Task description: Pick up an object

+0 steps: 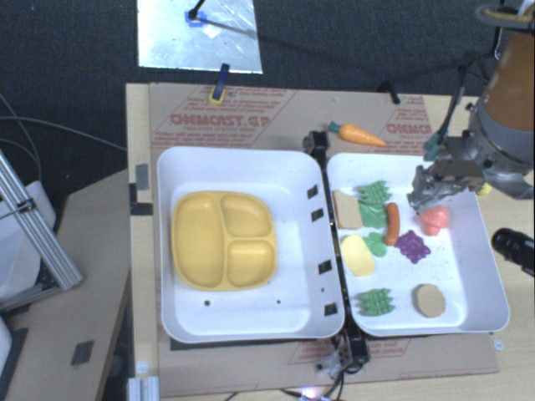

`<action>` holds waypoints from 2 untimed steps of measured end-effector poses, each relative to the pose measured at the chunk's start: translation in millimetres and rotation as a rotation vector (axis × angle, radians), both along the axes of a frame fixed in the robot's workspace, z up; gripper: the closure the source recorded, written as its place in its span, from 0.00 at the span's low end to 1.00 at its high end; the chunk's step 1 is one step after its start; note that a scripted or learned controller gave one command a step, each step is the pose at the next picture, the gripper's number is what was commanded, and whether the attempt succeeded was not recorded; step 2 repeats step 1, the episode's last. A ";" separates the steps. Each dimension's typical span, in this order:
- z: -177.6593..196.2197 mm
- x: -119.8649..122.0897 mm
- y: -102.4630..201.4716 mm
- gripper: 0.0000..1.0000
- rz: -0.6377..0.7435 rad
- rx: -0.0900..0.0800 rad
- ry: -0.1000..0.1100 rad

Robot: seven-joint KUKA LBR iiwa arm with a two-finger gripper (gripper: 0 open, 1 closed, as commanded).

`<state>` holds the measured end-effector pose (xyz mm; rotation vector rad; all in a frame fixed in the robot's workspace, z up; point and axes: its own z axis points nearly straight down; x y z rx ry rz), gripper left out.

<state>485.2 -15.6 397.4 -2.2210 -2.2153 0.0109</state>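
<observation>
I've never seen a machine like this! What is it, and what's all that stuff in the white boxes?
It is a robot arm reaching in from the right. One camera looks down from above. Its gripper hangs over the right bin, just above a pink toy. That bin also has pretend food: a sausage, purple grapes, green veggies and a cookie. The left bin has a yellow tray. A toy carrot lies on the bench.

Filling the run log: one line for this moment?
gripper above right bin | nearest: pink toy | yellow tray in left bin
</observation>
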 end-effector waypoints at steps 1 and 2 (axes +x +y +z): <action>-35.8 2.1 60.6 1.00 0.012 0.004 -0.008; -35.8 2.1 60.6 1.00 0.012 0.004 -0.008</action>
